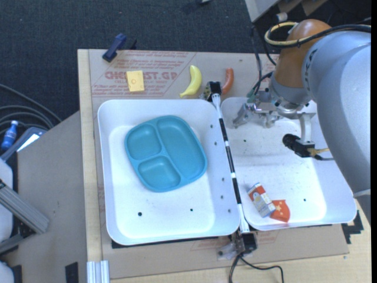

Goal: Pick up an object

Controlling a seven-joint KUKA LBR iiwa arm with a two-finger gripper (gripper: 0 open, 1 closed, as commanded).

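1. The gripper [259, 114] hung over the 12 o'clock end of the right bin [294, 175], just inside its far rim. The arm reached in from 3 o'clock.
2. Whether the gripper was open or closed could not be told from this slanted overhead view. No object could be seen in its hold.
3. The nearest loose thing was a small red-and-white packet [260, 198]. It lay on the floor of the same bin near the 6 o'clock rim, well apart from the gripper.
4. From the gripper, the packet lay almost straight toward 6 o'clock, with bare bin floor between them.
5. The packet's long axis ran roughly from 11 to 5 o'clock, so a grip across its short side would probably need the wrist turned to close along the 2-to-8 line.
6. An orange piece [280, 210] touched the packet's 4 o'clock end and could be caught or pushed along with it.
7. The blue divided plate [166, 152] lay flat in the left bin [121, 208], toward 8 o'clock from the gripper and across the rims where the bins meet. It looked a harder target: wide, low and farther off.
8. The pick looked not yet begun; the next move would likely be a traverse toward 6 o'clock, then a descent.
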